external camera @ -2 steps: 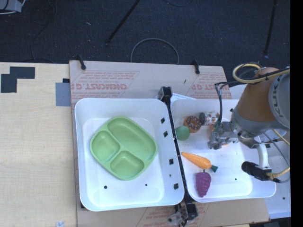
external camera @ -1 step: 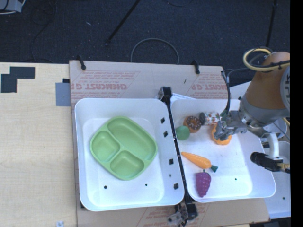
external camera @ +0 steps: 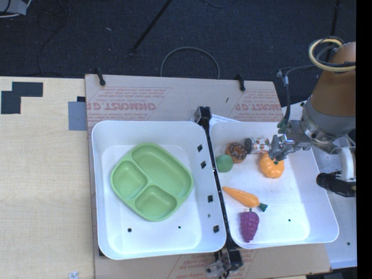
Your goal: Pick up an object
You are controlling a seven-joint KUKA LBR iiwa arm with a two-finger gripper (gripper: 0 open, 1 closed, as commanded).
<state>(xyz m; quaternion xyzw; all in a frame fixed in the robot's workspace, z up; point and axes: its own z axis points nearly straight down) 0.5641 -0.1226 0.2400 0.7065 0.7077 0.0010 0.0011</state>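
Pincer (external camera: 278, 153) sits mid-right of frame, right over the orange pumpkin toy (external camera: 271, 167) in the right bin (external camera: 314, 214). Toy lies just below-left of the tips, touching or nearly. Can't tell pincer width. Roundish, no clear long axis.

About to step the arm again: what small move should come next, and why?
Probably ease the claw straight down: it sits right above the orange toy in the right bin, nothing is visibly gripped, and the donut lies clear to the side.
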